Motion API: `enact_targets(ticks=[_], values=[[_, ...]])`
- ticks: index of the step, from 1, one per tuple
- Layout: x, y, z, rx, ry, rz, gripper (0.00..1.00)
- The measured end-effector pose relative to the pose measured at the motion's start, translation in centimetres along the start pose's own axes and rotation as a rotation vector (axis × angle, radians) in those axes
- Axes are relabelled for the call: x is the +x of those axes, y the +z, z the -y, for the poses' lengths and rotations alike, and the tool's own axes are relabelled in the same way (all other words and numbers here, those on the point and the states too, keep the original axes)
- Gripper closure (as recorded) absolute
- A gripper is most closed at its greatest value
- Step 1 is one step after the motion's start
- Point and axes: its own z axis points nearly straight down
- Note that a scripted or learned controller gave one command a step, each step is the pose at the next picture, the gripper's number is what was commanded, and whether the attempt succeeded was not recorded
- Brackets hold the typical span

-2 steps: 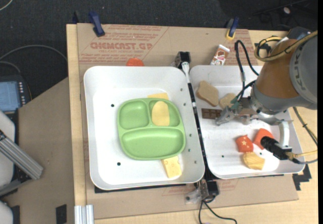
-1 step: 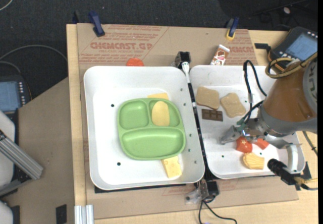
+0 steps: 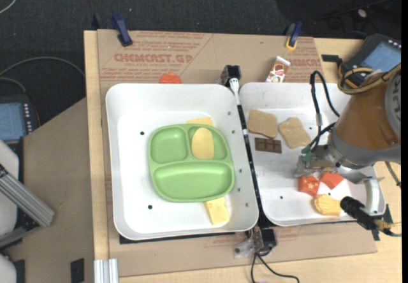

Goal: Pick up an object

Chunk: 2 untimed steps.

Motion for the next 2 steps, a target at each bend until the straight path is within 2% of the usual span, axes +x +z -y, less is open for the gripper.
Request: enact_targets(ticks=[1,2], values=[[0.0,0.1,0.0,0.001,0.0,0.0,0.0],[0.0,-1.0,0.0,-0.003,0.001,0.001,1.0]])
